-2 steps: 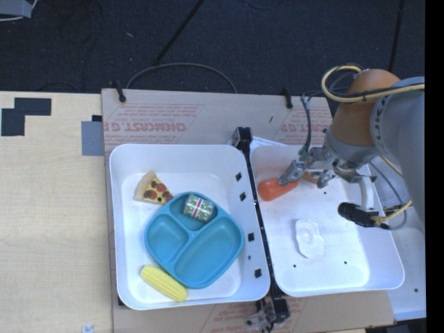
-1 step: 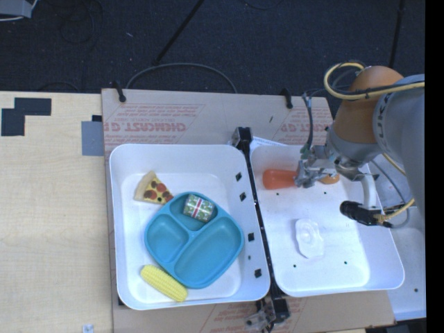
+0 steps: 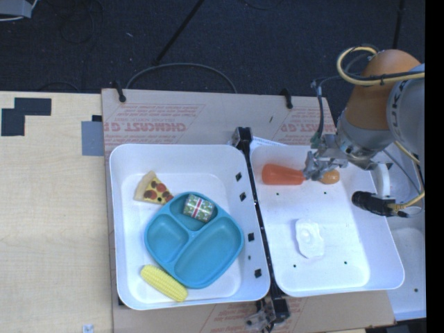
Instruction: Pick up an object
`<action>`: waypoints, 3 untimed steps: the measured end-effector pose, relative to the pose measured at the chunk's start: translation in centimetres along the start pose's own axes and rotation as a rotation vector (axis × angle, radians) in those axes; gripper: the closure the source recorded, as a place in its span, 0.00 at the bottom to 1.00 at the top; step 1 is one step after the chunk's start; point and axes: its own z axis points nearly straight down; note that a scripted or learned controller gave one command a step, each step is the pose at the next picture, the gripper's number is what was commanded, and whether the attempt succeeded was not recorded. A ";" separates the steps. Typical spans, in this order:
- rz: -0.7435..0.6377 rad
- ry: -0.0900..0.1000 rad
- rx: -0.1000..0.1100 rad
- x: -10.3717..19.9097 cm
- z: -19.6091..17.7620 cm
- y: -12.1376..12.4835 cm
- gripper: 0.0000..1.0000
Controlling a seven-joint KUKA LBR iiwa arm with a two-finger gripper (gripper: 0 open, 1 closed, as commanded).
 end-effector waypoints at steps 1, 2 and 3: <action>-0.003 0.000 -0.002 -0.1 -5.3 0.1 1.00; -0.005 0.002 0.005 3.9 -5.7 -1.3 1.00; -0.005 0.002 0.007 8.3 -4.9 -3.0 1.00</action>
